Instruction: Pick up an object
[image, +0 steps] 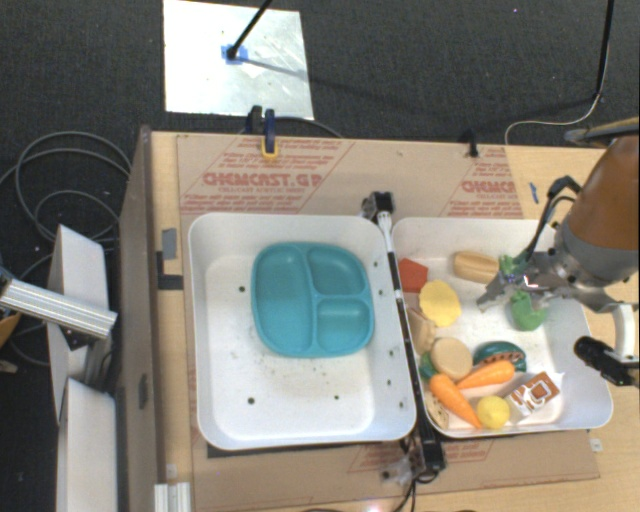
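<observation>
Where the arm (610, 215) covers it, pincer (520, 285) grip unclear, green object (527, 312) half-hidden beneath.

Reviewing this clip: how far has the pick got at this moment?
Done: the gripper has reached into the right bin and sits over the green object. In hand: nothing visibly lifted; whether the green object is gripped cannot be told. Left: closing on an object and raising it. The carrots, yellow piece and teal plate lie untouched.
</observation>
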